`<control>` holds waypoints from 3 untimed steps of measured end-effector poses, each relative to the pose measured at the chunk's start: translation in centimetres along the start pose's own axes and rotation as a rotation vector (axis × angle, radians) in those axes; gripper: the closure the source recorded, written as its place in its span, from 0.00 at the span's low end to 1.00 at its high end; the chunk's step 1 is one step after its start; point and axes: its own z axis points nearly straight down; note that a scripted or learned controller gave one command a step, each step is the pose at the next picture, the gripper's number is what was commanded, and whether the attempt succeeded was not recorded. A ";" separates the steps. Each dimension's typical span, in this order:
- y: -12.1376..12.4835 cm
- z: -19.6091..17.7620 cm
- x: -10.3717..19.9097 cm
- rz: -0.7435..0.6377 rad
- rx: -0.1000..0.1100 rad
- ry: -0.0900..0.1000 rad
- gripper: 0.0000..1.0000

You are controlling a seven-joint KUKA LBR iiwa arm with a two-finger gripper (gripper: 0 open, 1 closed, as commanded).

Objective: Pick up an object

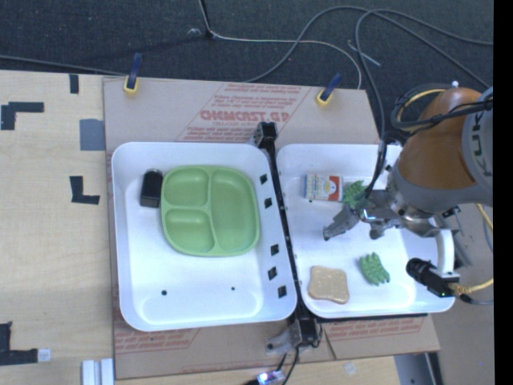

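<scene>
White bins, arm over right bin

Camera view. Right bin: small white carton with red-orange print at far left; green leafy piece just beside it, partly under the arm; green broccoli-like piece near right; tan bread slice at near edge. Gripper hangs above bare floor between them, fingers spread, grasping nothing. Left bin: green divided plate, black block touching its left edge.

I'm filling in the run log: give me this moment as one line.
arm: over right bin | gripper: above bin floor, nothing seen held | right bin: carton, bread slice, green pieces | left bin: green plate, black block
</scene>
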 end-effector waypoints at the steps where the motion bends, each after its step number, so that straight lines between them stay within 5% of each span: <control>1: -0.2 4.2 0.2 0.000 0.001 0.000 0.00; 2: -0.5 9.9 0.6 0.000 -0.001 0.000 0.00; 3: -0.5 9.3 0.7 -0.001 0.002 0.002 1.00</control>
